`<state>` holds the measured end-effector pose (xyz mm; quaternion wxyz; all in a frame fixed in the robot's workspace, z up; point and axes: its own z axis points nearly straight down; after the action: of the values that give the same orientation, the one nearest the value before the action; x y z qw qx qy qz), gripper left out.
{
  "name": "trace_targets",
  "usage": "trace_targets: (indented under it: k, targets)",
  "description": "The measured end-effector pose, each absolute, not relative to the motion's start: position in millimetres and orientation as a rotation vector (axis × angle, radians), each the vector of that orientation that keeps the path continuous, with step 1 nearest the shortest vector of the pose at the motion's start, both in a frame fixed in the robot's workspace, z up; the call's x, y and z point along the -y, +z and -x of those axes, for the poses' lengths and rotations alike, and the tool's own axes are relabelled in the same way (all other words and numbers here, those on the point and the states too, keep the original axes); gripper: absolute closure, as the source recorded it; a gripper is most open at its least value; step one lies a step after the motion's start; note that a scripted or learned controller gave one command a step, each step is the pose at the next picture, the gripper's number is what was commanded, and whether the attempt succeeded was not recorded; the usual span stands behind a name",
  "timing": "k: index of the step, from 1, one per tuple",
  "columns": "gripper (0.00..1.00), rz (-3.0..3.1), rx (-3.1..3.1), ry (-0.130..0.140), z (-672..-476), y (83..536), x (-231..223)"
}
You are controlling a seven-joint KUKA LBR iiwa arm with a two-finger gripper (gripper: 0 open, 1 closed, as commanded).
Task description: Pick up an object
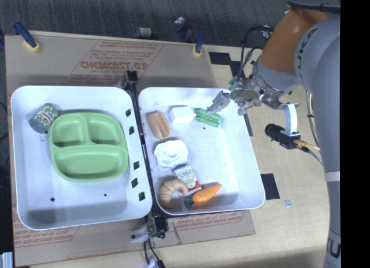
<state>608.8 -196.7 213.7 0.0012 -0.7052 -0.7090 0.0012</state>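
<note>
The right bin holds several objects. A flat green piece lies near its far edge, with a white block and a tan bread roll to its left. A white bottle with a label lies in the middle. At the near edge are a croissant and an orange carrot. My gripper hangs over the bin's far right corner, just right of the green piece, open with nothing between its fingers.
The left bin holds a green divided plate and a small can at its far left corner. A black divider runs between the bins. Blue clamps hold the cardboard at the back.
</note>
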Motion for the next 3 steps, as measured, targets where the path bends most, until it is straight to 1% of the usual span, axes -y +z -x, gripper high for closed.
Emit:
trace_targets:
  k: [1, 2, 3]
  targets:
    - [0.0, 2.211, 2.227, 0.004, -569.1, 92, 130]
    - [0.0, 2.214, 2.228, 0.002, -477.4, 175, 128]
    - [0.0, 2.221, 2.235, -0.004, -512.2, 341, 157]
